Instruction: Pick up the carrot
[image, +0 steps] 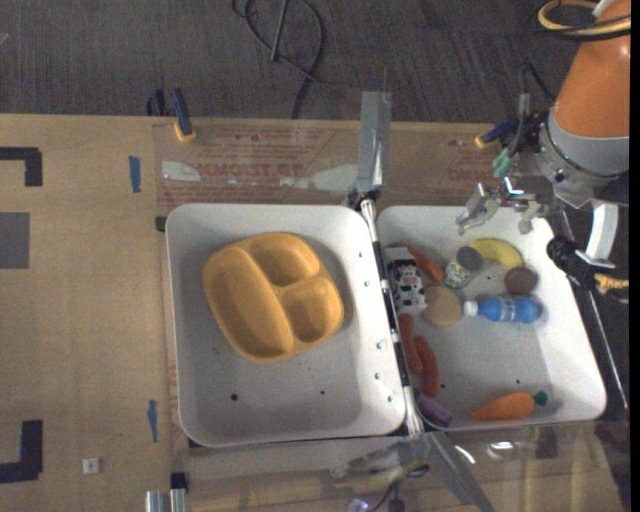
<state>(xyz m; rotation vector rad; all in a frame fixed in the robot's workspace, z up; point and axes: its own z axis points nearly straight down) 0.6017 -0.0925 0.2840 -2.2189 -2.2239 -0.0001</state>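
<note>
The carrot (505, 406) is orange with a dark green stub and lies flat near the front right corner of the right bin (570, 350). My gripper (500, 212) hangs over the bin's far edge, well behind the carrot, above a banana and a can. Its two metal fingers (476, 210) stand apart with nothing between them.
The right bin also holds a yellow banana (497, 250), a small can (463, 266), a brown ball (520, 280), a blue-capped bottle (505, 310), a beige round thing (443, 307), red pieces (424, 358) and a purple piece (436, 411). A yellow divided dish (272, 295) sits in the left bin (200, 400).
</note>
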